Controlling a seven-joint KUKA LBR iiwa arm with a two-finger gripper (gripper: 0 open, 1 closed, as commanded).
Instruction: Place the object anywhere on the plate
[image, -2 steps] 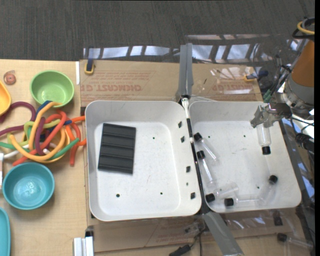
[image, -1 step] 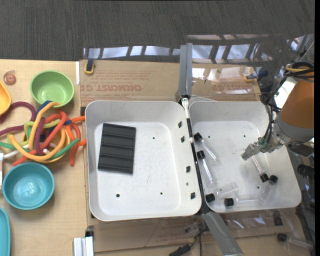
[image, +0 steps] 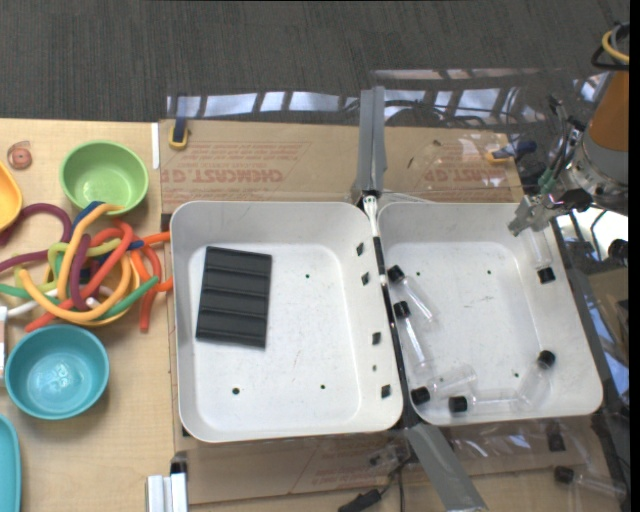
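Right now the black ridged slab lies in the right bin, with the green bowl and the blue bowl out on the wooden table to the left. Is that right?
Not quite. The camera view shows the black ridged slab lying flat in the left bin, near its left wall, not in the right bin. The rest holds: the green bowl and the blue bowl sit on the wooden table to the left.

Two white bins (image: 290, 425) sit side by side, one black ribbed block (image: 234, 297) lies at nine o'clock in the left bin, and two bowls, one green (image: 104, 178) and one blue (image: 56, 369), stand at nine o'clock of the bench.
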